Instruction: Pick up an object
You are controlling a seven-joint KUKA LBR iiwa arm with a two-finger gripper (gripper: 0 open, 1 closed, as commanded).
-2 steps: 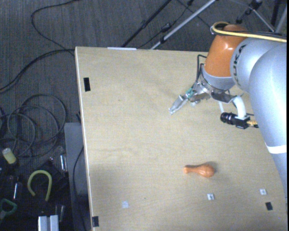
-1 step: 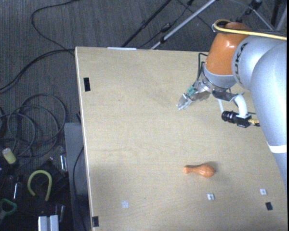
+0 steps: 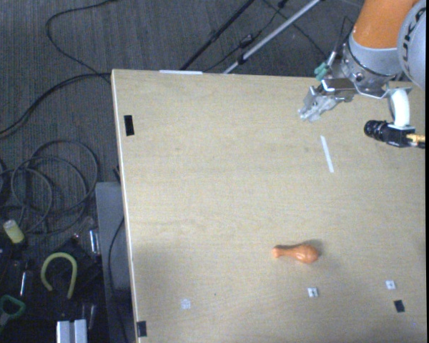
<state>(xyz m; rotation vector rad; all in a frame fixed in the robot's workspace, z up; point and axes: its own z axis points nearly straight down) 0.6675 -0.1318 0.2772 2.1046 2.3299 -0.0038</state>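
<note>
The jaws [image 3: 312,111] hang over the far right part of the bench [image 3: 200,191], small and pale at the end of the arm [image 3: 382,20]; whether they are spread or closed cannot be told, and nothing can be made out between them; whether their tips touch the surface cannot be told either. The task's thing, an orange pear-shaped object [image 3: 297,253], lies on its side on the bare wood toward the near right, its narrow end pointing left, well apart from the jaws. Between the two, closer to the jaws, a thin white stick [image 3: 327,153] lies flat at a slight slant. Near the front edge sit a few small markers: a pale square [image 3: 313,291] just below the orange object, another [image 3: 390,284] further right, and a dark tab [image 3: 399,306] beside it. A black tab [image 3: 129,124] sits at the left edge. Cables [image 3: 43,184] coil on the grey floor to the left.
</note>
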